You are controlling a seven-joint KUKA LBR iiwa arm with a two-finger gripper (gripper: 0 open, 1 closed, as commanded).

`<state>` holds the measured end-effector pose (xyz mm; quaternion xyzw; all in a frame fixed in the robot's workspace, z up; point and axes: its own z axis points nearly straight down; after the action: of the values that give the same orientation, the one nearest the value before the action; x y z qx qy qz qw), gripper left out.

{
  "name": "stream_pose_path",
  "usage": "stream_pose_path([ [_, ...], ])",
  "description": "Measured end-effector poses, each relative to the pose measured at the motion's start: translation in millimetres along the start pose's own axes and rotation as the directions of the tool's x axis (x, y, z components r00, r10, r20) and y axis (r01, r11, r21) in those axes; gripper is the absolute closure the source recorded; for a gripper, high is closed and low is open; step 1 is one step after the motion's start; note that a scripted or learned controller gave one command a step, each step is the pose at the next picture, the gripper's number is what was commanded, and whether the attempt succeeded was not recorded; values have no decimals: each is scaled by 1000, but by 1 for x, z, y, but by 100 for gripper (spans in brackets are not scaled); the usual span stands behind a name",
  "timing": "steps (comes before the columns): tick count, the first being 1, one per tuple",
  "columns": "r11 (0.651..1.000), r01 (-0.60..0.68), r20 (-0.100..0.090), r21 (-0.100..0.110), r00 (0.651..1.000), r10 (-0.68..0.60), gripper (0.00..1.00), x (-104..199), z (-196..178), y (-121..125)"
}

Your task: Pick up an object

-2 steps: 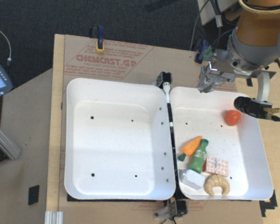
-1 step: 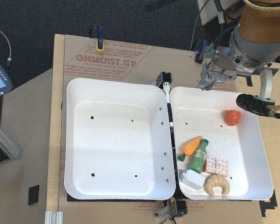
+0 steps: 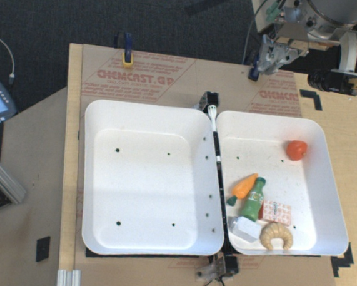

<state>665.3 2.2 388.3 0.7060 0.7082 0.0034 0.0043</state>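
Observation:
My gripper [image 3: 271, 59] hangs high at the top of the camera view, above the bench beyond the far edge of the right bin [image 3: 325, 185]. Nothing sits between its fingers. In the right bin a red tomato [image 3: 296, 150] lies near the far right. Closer to the front lie an orange carrot [image 3: 245, 186], a green bottle [image 3: 253, 199], a small pink-and-white packet [image 3: 276, 211], a white block [image 3: 245, 229] and a tan croissant [image 3: 277, 235], all bunched together.
The left bin [image 3: 143, 180] stands beside the right one, with a black clamped divider strip [image 3: 215, 158] between them. A blue clamp [image 3: 128, 46] sits at the back left of the cardboard base.

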Motion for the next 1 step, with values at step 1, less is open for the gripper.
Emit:
stream_pose_path([
  [1, 1000, -1, 1, 6, 1000, 1, 100, 0, -7, -2],
])
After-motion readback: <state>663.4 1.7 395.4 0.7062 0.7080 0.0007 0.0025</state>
